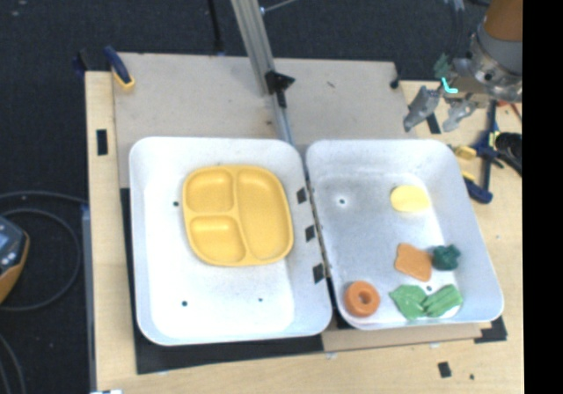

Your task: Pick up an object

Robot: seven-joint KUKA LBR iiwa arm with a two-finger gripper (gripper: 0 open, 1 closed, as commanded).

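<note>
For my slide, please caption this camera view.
Open gripper hovers beyond right bin of toy food; yellow divided plate lies in left bin.

— What sits on the desk?

— Two bins side by side. The left bin holds a divided plate, lying toward its far half.

— And the right bin?

— A round disc lies mid-right. Nearer the front, a wedge-shaped piece touches a small lumpy item on its right. Along the front edge a ring-shaped doughnut lies left of a leafy piece.

— The hand?

— Above the desk, behind the right bin's far right corner.
</note>
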